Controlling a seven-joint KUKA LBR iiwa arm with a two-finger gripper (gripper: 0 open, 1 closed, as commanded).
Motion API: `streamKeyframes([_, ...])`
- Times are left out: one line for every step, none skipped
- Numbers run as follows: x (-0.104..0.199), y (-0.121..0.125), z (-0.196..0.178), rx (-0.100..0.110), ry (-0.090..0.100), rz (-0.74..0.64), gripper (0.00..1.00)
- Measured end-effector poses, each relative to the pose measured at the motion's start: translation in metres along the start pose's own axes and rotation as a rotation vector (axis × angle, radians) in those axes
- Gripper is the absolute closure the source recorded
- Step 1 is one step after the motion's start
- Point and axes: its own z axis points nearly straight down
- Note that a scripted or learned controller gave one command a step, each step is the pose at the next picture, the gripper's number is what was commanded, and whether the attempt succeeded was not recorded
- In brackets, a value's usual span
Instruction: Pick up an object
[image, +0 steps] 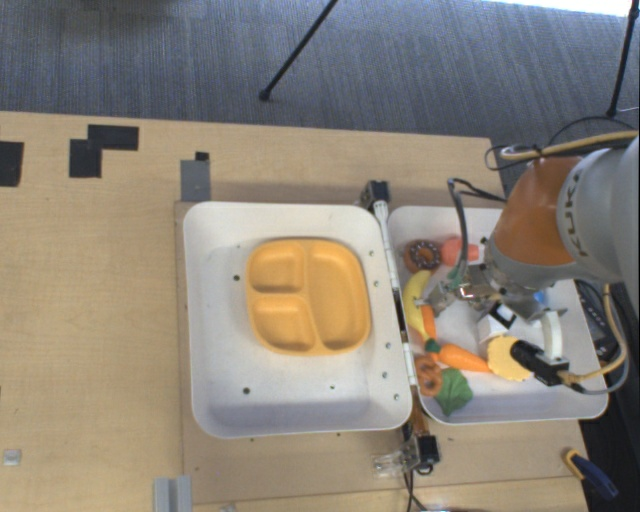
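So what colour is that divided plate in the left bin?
Yellow-orange all over: the divided plate shows clearly in the camera view.

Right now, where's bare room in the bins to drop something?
Left bin: bare white floor all round the yellow tray, widest along the near edge. Right bin: crowded; banana, carrot and other toys sit under the arm.

Arm (590, 215): part of dark lettering shows on the grey casing at the 3 o'clock edge of the view; too cut off to read.
Bins (200, 300): no lettering, label or number legible on the white walls.
Yellow tray (305, 295): plain surface, no marking legible.
Bench (90, 300): black patches at 10 o'clock carry no legible characters.
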Motion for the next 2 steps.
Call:
streamKeyframes([0.0157,-0.0774,-0.0018,-0.006,-0.008,-0.230,0.00])
streamKeyframes([0.0147,-0.0777,-0.0014,-0.006,-0.005,-0.186,0.00])
